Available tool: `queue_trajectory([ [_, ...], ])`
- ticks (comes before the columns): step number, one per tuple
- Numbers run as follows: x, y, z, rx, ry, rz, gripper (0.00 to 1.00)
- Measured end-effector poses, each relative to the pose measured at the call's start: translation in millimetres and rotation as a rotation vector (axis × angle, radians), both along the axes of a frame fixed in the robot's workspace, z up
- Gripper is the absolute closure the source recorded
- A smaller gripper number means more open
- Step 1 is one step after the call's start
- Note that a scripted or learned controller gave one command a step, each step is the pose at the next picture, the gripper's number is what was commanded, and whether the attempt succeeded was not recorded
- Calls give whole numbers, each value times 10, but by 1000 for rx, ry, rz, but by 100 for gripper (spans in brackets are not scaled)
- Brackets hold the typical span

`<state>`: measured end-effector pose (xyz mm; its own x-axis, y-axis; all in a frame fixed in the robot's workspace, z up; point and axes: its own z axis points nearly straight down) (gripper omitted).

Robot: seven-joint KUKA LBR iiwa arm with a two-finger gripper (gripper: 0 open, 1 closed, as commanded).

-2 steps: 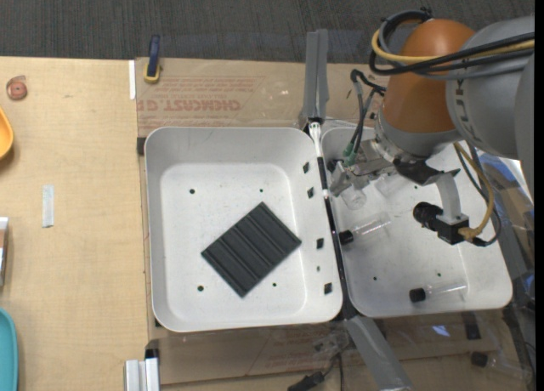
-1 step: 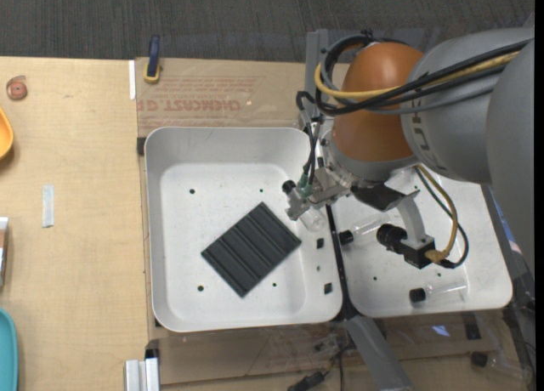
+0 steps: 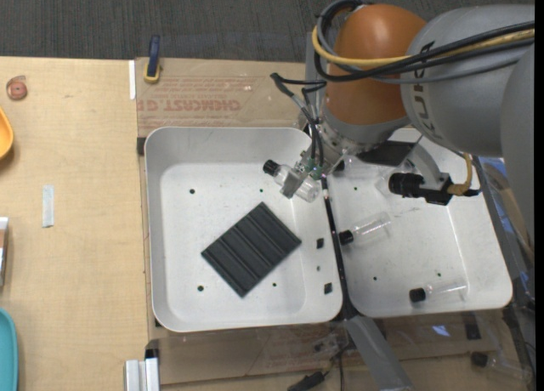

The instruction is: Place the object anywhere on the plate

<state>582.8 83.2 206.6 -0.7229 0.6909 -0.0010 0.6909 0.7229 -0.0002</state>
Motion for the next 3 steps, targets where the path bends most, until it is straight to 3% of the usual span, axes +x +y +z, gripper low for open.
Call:
queue_trajectory([
  [1, -458, -212, 917, 0, -1, 379, 100],
  [2, -546, -544, 452, 1, 1, 688, 100],
  [3, -644, -927, 263, 1, -1, 1175, 100],
])
